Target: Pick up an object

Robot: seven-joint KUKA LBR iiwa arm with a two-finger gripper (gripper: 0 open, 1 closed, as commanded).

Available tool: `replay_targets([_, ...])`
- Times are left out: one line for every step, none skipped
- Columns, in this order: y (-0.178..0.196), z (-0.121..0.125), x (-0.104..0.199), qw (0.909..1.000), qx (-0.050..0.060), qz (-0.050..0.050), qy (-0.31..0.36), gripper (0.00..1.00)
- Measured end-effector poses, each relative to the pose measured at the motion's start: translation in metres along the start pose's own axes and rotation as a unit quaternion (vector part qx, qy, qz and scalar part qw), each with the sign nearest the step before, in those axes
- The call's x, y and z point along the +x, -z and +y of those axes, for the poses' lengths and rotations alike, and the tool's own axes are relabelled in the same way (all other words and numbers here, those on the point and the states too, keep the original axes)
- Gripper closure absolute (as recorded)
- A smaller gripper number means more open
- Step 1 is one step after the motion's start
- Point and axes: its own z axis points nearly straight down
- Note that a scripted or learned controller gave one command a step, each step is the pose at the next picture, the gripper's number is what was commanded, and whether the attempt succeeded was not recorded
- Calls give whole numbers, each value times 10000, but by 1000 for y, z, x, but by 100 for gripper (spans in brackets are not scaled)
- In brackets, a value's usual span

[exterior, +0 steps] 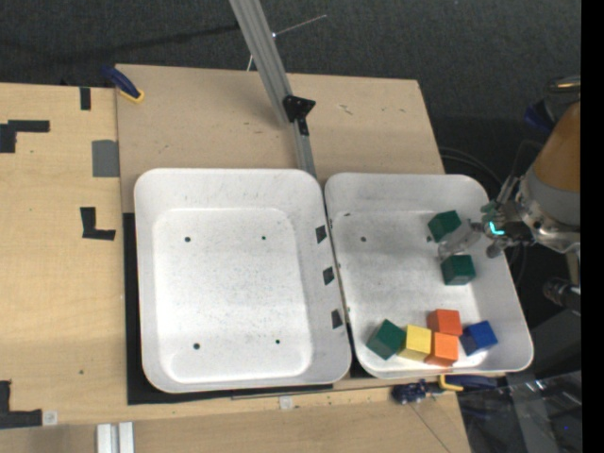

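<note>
Two green cubes (444,225) (459,270) upper right bin; green (385,339), yellow (417,341), two orange (444,335), blue (479,336) clustered front.

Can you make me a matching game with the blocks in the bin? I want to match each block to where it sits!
Blocks:
1. blue block
2. yellow block
3. gripper

Places:
A. between two green blocks
B. closest to the right bin's front right corner
C. between a green block and an orange one

Pairs: 1-B, 2-C, 3-A

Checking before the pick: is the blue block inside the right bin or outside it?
Inside. The blue block sits within the right bin, near its front right corner beside the orange blocks.
</note>
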Motion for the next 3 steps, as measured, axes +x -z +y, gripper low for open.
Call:
replay_targets([3, 1, 0, 10000, -22, -7, 8, 0])
replay_targets([-47, 10, 2, 10000, -1, -9, 9, 0])
replay_targets([-79, 14, -1, 9999, -95, -48, -1, 0])
